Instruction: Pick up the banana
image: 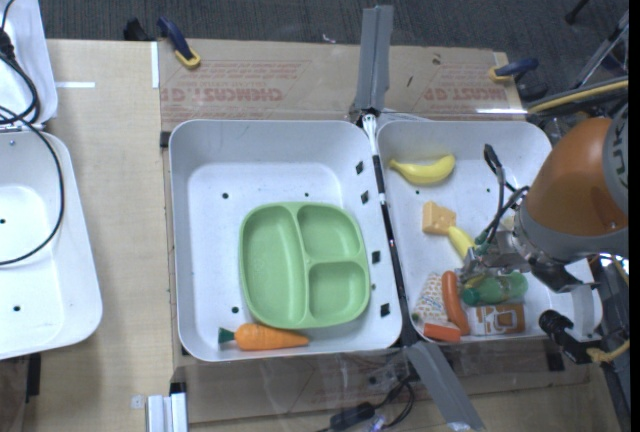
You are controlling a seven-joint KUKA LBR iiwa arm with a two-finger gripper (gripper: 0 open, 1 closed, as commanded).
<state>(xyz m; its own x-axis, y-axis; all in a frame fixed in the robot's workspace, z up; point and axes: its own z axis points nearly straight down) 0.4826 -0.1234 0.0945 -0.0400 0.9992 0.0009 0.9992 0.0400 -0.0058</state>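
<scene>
The yellow banana [423, 169] lies on its side near the far wall of the right bin [535, 142], just right of the divider. My gripper [487, 266] hangs low over the near half of that bin, above a pile of small food items. It is well clear of the banana, nearer the camera and further right. The arm's orange band [580, 182] sits above it at the right. Nothing is visibly held.
Under and around the gripper lie a cheese wedge [438, 218], a small yellow piece [459, 241], a red sausage [452, 298], a green item [492, 291] and a small box [497, 319]. The left bin [200, 220] holds a green divided plate [304, 265] and a carrot [268, 338].
</scene>
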